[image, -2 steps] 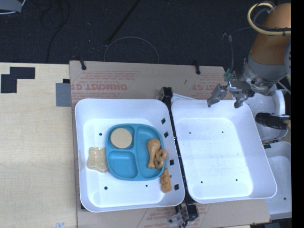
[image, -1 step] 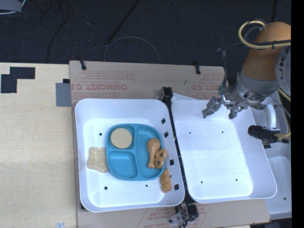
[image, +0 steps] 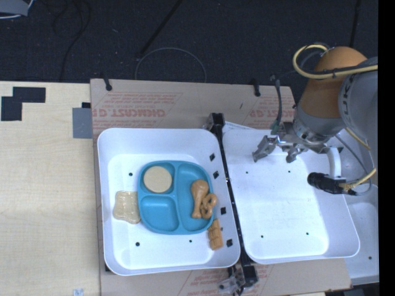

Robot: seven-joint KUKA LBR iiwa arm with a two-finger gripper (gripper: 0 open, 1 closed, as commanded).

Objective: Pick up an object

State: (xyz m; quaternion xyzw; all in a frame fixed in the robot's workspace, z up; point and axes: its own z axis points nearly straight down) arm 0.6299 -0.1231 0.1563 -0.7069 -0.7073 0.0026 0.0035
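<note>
A single fixed camera looks down at a slant from above the bench (image: 43,184), far enough back to take in both white bins (image: 114,239) whole, with dark floor beyond the bench's far edge and the arm (image: 333,85) entering from the right.

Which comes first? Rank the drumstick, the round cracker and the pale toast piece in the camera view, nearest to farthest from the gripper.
From the gripper over the right bin:
1. Drumstick, in the blue tray's right compartment.
2. Round cracker, in the tray's upper left compartment.
3. Pale toast piece, on the left bin's floor, left of the tray.
</note>
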